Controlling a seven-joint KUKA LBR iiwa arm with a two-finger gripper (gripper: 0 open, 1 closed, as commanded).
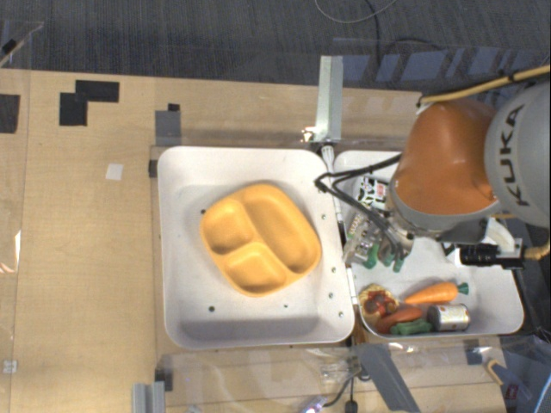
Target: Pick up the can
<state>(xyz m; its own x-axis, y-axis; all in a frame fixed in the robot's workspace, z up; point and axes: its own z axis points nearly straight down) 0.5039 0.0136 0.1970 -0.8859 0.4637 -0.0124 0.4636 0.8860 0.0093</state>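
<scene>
The can [448, 317], a small silver cylinder lying on its side, rested in the near right corner of the right bin [515, 313], just below an orange carrot [432, 294] and beside a cluster of toy food: a red piece [397, 317], a green piece [412, 327] and a round reddish-yellow item [377, 299]. The arm [456, 166] reached in from the right, its orange band covering much of that bin. The gripper [375, 249] hung over the bin's left part, up and to the left of the can and apart from it. Whether it was open or shut I could not tell. In the left bin [176, 317] sat a yellow divided tray [258, 237] with three compartments. Both bins stood side by side on the bench [77, 274].
</scene>
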